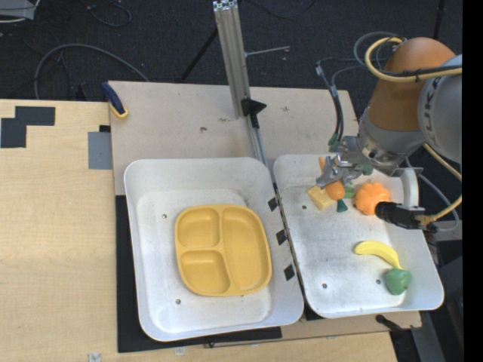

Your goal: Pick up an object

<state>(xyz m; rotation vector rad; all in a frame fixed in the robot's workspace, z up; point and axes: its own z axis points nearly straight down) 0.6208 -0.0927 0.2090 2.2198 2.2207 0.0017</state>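
Several toys crowding the tool point(337, 176): cheese wedge point(320, 197), orange point(370, 198), banana point(379, 253); grip unreadable.

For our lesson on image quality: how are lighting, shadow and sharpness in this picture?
Camera view: even, soft light, no strong glare on the white bins; faint shadow under the yellow tray; floor behind is dark; gripper and the small items beside it look slightly soft.

Yellow plate point(223, 249), yellow banana point(379, 253), orange fruit point(369, 198), white bins point(143, 202).

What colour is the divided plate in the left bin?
The plate is yellow, seen best in the camera view, where it lies in the left bin.
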